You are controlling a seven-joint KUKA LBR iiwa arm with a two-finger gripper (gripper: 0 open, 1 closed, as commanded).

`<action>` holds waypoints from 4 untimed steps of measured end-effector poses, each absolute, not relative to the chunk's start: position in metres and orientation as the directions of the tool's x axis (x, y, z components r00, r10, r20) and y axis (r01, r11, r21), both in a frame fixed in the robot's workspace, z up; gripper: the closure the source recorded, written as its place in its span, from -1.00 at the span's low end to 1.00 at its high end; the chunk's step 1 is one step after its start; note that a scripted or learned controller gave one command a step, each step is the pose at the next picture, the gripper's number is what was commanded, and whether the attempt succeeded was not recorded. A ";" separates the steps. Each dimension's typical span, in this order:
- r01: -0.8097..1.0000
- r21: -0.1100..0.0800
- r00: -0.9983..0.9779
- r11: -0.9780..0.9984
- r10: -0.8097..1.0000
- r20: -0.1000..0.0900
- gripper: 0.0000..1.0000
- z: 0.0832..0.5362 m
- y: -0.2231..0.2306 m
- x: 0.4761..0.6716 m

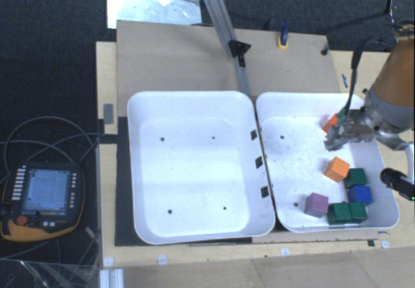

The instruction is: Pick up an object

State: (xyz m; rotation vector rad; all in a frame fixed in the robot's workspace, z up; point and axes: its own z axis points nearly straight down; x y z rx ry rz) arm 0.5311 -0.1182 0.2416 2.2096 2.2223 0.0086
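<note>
My gripper (336, 142) hangs low over the far right part of the right bin (292, 150), on the grey arm with its orange band (397, 76). A red-orange block (330, 122) peeks out just behind and left of the gripper, partly hidden by it. Just in front of the gripper lies an orange block (336, 168). A purple block (316, 204) sits nearer the front. Clustered in the bin's front right corner are a dark green block (355, 178), a blue block (360, 194) and a wider green block (347, 213).
The left bin (149, 170) stands beside the right one, with a shared ridge (259, 162) between them. A slanted metal pole (220, 8) crosses the back of the bench. A teach pendant (42, 199) lies on the floor to the left.
</note>
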 end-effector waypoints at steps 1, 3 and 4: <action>1.000 0.007 -0.005 0.005 1.000 -0.001 1.00 0.282 -0.119 0.533; 1.000 0.004 -0.011 0.011 1.000 0.001 1.00 0.262 -0.016 0.584; 1.000 0.003 -0.010 0.010 1.000 0.002 1.00 0.257 0.035 0.593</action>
